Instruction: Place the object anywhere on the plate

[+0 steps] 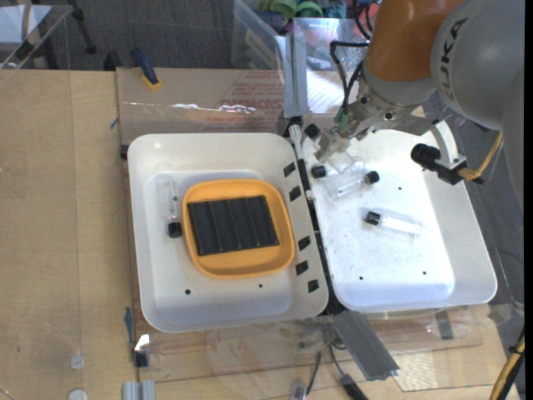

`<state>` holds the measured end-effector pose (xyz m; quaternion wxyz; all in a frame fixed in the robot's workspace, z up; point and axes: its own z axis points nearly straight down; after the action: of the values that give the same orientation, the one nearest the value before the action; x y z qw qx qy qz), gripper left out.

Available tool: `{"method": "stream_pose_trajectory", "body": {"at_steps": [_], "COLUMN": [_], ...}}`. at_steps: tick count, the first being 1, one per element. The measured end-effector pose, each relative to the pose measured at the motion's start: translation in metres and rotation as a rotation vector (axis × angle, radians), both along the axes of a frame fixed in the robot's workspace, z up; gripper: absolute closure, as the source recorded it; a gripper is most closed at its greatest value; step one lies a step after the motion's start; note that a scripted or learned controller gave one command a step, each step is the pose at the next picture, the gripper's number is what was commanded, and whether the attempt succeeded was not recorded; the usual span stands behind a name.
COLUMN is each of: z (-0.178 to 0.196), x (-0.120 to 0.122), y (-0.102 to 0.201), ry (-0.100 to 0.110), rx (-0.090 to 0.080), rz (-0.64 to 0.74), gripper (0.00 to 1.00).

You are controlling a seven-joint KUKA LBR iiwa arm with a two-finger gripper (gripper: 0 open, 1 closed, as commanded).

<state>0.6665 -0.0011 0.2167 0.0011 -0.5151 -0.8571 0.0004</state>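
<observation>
The gripper (333, 144) hangs over the back left corner of the right bin (433, 265), fingertips low near the bin floor — whether they stand apart or together cannot be told, and nothing is visibly held between them. Just in front of it lies a clear vial with a black cap (350, 182), close to the tips but not plainly touching. A second clear vial (391, 221) lies further forward, well apart from the gripper. In the left bin (150, 290) sits the orange plate (239, 227) with a dark ribbed centre — a third vial (171, 211) lies just beside its left edge, on the bin floor.
</observation>
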Motion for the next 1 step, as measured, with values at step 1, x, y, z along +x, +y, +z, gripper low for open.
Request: {"method": "stream_pose_trajectory", "body": {"at_steps": [1], "z": [0.0331], "x": [0.0008], "y": [0.0086], "ry": [-0.007], "rx": [0.0], "rz": [0.027], "gripper": [1.0]}}
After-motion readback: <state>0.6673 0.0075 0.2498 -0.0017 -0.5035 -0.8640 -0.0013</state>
